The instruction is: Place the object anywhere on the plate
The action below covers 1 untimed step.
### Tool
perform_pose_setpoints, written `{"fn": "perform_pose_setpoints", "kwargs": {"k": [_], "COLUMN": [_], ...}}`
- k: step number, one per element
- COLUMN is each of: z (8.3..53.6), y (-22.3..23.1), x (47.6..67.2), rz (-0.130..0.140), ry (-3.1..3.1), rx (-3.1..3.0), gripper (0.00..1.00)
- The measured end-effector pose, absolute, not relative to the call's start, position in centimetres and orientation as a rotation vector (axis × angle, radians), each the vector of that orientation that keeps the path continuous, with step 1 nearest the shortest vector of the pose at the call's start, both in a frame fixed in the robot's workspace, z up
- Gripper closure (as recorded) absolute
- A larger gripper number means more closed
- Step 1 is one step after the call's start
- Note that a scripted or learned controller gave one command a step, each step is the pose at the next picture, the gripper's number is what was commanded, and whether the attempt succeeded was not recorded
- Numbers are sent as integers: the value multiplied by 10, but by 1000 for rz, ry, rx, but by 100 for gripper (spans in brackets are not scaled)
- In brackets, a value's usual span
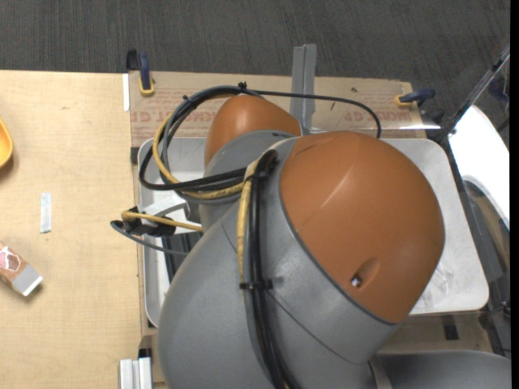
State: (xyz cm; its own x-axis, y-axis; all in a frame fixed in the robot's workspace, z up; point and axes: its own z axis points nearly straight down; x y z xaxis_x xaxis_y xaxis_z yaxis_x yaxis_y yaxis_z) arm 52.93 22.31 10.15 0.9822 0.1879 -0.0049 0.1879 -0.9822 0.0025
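Note:
The grey arm (243,322) with its large orange joint caps (365,217) reaches over the bench and covers most of both white bins. Only the left bin's rim (144,241) and the right bin's far right floor (458,250) can be seen. Whatever lies in the bins beneath the arm is hidden. Black and yellow cables (174,186) loop from the arm over the left bin.
On the wooden bench to the left lie a small white strip (45,213) and a wrapped bar (18,271), with an orange thing (4,148) at the left edge. Blue clamps (139,65) (418,97) and a metal post (304,75) stand behind the bins.

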Motion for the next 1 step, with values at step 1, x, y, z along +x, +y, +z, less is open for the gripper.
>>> {"fn": "perform_pose_setpoints", "kwargs": {"k": [1], "z": [90], "y": [227], "x": [476], "rz": [-9], "ry": [324], "rx": [3121], "gripper": [100]}}
